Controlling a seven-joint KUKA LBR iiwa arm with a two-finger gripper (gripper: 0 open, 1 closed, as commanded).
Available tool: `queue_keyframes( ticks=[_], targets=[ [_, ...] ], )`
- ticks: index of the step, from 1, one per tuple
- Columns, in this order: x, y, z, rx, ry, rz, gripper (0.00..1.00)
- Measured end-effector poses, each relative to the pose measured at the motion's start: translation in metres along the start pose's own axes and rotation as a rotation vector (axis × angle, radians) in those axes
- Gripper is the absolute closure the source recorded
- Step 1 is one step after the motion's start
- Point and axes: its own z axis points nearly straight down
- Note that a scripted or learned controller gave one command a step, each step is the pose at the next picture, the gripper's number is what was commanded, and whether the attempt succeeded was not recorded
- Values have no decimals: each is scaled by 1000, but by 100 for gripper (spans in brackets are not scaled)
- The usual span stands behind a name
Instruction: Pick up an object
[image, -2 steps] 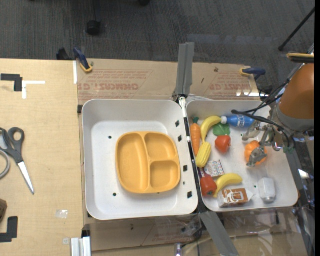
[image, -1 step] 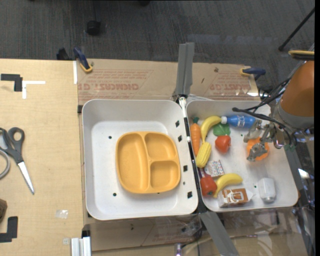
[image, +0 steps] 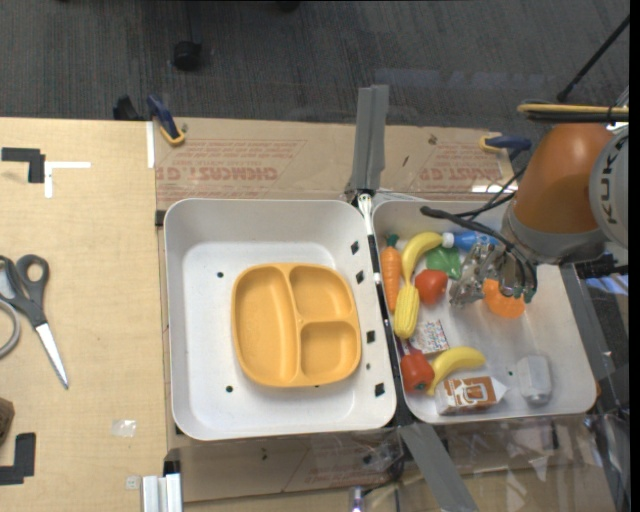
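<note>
Two-finger metal gripper (image: 492, 277) hangs low in the right white bin (image: 560, 400), beside a round orange toy fruit (image: 507, 303), the likely target; other toy foods lie crowded leftward. Cannot tell whether the claw is apart or clamped.

You are looking at the arm (image: 575, 190) from above: a rounded orange band sits directly behind the jaws, and a grey ring separates that band from the wrist. Further back from the jaws, note a pale grey housing that carries part of a dark letter. Black cables run across the grey ring and off to either side of it. At the jaw end, the gripper (image: 492, 272) is bare silver metal with dark fittings, built as a cluster of small angular parts.
</note>
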Motion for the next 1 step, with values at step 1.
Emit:
queue_keyframes(
  ticks=[1],
  targets=[
    [-1, 58, -145, 0, -3, 47, 100]
  ],
)
